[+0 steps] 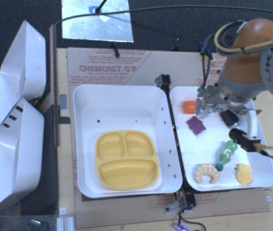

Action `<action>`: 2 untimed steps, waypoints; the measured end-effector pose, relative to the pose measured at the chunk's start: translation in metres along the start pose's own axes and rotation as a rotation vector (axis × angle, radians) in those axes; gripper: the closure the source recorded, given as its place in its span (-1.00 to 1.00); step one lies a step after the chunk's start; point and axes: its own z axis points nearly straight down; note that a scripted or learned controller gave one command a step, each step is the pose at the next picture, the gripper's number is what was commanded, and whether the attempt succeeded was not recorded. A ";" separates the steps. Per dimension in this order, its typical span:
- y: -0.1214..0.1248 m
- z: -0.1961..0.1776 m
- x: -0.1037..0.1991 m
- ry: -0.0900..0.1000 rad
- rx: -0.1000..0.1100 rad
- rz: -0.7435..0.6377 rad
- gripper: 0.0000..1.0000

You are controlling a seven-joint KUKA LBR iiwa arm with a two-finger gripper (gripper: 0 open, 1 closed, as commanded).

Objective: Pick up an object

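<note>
Gripper [204, 110] low over the right bin [208, 146], in its far left part, with the grey arm [244, 66] and its orange band coming in from the right. Cannot tell whether the gripper is open or closed; the wrist body hides the tips from this slant, and nothing is seen held. Orange block [189, 107] lies just beside the gripper on its left, near the bin's far left corner; contact between the two cannot be judged. Purple piece [195, 125] sits a little nearer the camera than the block, flat on the bin floor, close to the gripper but apart from it. Green toy bottle [226, 153] lies tilted towards the near right of the same bin. Croissant [207, 173] rests at the near edge, curved side up, just beside the bottle's lower end. Corn cob [243, 173] in the near right corner, apart from the croissant. Left bin [86, 129] holds a yellow divided plate [126, 159] with three compartments, lying flat in its near half. Both bins sit side by side on a printed cardboard sheet [107, 67] on the counter [62, 143]. Two spare white bins [18, 105] lean at the far left, off the sheet.
</note>
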 end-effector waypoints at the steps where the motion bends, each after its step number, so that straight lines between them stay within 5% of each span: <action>1: -0.013 -0.007 0.048 0.000 0.000 0.001 1.00; 2: -0.025 -0.012 0.101 0.000 0.000 0.001 1.00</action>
